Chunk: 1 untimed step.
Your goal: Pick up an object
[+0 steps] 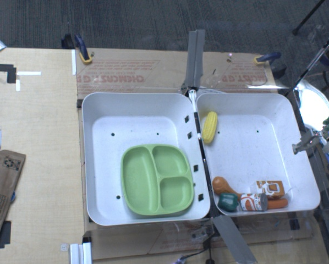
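Left bin (98,147): green divided tray (156,179). Right bin (296,142): yellow corn cob (209,126) by the divider wall; small mixed items clustered in the near corner (247,196). Gripper: state cannot be told. Step: approach not begun; next move calls for choosing a target, likely the isolated corn.

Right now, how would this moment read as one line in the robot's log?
stage: nothing picked | left bin: green tray | right bin: corn at left wall, toys in near corner

Dark carpeted floor (153,10), light wooden bench (38,125), blue clamps (83,49)
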Tool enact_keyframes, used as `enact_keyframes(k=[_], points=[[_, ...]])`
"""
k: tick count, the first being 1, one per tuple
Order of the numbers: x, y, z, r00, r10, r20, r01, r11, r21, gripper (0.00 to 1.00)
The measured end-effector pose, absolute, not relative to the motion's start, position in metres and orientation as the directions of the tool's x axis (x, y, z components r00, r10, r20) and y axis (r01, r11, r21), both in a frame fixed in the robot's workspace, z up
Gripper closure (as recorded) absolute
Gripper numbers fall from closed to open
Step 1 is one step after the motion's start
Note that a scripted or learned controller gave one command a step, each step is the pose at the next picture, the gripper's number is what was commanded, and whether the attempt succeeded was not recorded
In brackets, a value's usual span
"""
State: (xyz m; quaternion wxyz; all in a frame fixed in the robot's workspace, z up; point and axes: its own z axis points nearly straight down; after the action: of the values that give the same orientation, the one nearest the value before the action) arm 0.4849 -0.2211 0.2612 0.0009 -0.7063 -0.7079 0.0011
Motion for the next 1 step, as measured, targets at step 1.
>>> enact_keyframes(k=[1], points=[[0.4787, -0.1898, 0.2915, 0.112, 0.994, -0.002, 0.994, -0.112, 0.000, 0.00]])
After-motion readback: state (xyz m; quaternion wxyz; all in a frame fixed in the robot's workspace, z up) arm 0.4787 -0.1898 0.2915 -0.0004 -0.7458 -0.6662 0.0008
